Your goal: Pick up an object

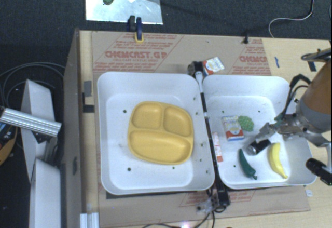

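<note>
We are looking down at the counter [171,48], where two white bins are sitting side by side. The left bin [106,133] is carrying a yellow divided plate [160,132]. The arm [317,98] is reaching in from the right, and its gripper [272,129] is hanging low over the right bin [249,85], near that bin's right side. We are not making out whether the gripper is released or clenched, and we are seeing nothing grasped in it.

The things to pick are all lying in the right bin. A banana [276,160] is resting just below the gripper, near the front right corner. A dark green vegetable [247,164] is lying to the banana's left. A small carton [232,128] is sitting toward the bin's middle, with a leafy green piece [246,123] touching its right edge.
</note>
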`<state>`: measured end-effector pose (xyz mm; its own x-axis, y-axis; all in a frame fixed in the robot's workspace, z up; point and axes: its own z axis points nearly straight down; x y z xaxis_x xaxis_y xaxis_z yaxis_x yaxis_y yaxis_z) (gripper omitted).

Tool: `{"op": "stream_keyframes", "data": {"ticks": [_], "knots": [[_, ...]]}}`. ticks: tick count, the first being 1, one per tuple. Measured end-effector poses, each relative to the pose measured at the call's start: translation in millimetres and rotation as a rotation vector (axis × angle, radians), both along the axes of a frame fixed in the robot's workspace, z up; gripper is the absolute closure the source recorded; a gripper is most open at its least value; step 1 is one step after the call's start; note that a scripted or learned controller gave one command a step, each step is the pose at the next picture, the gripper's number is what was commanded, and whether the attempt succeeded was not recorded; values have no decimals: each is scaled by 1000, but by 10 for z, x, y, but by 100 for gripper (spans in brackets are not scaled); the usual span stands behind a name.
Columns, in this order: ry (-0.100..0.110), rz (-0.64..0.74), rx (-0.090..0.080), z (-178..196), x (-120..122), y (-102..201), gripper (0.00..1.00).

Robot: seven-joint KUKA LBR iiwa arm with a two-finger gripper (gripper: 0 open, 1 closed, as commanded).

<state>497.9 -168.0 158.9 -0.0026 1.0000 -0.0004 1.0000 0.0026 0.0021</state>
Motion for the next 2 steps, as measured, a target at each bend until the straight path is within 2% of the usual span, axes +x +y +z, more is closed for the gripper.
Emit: {"op": "stream_keyframes", "data": {"ticks": [1, 2], "knots": [[1, -1, -1, -748, 98, -111, 0], [-2, 1, -1, -643, 109, -111, 100]]}}
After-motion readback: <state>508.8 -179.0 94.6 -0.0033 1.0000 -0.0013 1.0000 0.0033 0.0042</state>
